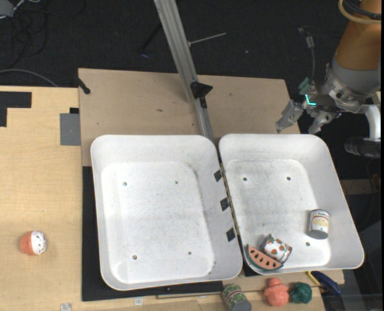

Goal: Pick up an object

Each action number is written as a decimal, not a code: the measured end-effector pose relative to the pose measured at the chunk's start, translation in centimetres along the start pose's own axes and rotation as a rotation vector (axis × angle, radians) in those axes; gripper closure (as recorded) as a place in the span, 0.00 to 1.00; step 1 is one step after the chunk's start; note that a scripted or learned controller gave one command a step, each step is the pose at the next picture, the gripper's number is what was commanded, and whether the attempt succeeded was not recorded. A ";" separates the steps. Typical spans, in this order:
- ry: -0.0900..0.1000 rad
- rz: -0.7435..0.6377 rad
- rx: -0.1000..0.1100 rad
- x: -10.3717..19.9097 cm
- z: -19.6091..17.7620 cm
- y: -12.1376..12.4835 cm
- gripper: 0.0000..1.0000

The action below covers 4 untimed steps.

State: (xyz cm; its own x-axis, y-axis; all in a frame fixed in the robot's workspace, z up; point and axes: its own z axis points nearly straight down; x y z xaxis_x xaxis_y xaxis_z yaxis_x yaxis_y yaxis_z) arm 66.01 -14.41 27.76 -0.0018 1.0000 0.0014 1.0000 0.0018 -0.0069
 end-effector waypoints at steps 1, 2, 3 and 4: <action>-0.002 -0.003 -0.004 0.0 -0.3 0.1 0.00; -0.001 -0.004 -0.001 0.3 4.1 0.4 0.00; 0.000 -0.002 0.002 1.1 10.3 0.3 0.00; 0.000 0.000 0.001 1.9 15.4 0.7 0.00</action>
State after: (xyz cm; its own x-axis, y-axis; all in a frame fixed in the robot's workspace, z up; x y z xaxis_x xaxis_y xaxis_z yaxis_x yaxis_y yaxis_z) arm 66.62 -12.50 12.34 -0.0016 1.0000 0.0015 1.0000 0.0016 -0.0078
